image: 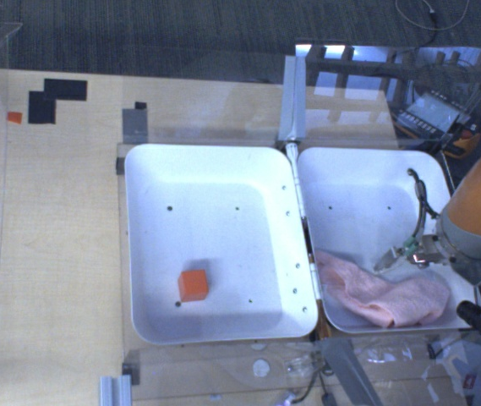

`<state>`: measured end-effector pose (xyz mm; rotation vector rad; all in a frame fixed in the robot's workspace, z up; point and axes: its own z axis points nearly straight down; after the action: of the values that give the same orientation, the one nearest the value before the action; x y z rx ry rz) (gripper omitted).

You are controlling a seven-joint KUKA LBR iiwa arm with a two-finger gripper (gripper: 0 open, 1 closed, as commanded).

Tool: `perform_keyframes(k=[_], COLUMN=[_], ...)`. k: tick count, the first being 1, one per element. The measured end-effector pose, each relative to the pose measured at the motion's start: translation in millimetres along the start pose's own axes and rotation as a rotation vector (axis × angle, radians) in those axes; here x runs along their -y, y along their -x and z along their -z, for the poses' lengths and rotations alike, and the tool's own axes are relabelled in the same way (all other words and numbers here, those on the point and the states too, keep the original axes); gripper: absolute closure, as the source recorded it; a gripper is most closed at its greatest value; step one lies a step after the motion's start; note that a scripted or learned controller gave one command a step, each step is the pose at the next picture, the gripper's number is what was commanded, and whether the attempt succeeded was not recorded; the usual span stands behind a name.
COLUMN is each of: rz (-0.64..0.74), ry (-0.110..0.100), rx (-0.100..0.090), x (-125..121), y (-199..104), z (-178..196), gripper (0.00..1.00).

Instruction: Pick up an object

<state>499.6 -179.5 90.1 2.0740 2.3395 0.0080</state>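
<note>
1. Hovered, the tool point(402, 256), low over the right bin point(350, 184), at the near edge of the pink cloth point(384, 294); too small and cluttered to tell how far open, or whether anything was caught.
2. Lay crumpled, the cloth, along the front of the right bin, just under and beside the tool.
3. Judged soft, light and limp; likely to drape and slip; best pinched at a raised fold rather than a flat patch.
4. Sat alone in the left bin point(206, 167), toward its front, well apart from the tool: an orange block point(194, 285), judged stiff, light, easily gripped across opposite faces.
5. Carried both bins, the pale worktop point(54, 227).
</note>
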Motion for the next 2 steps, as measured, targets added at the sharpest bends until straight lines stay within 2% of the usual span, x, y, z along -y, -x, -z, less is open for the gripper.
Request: perform_keyframes(k=[1, 2], rz=[0.273, 0.034], ry=[0.006, 0.001], rx=[-0.002, -0.004], x=[-24.7, -92.3], y=[-62.7, -67.7], z=[0.9, -1.1], gripper=[0.00, 0.00])
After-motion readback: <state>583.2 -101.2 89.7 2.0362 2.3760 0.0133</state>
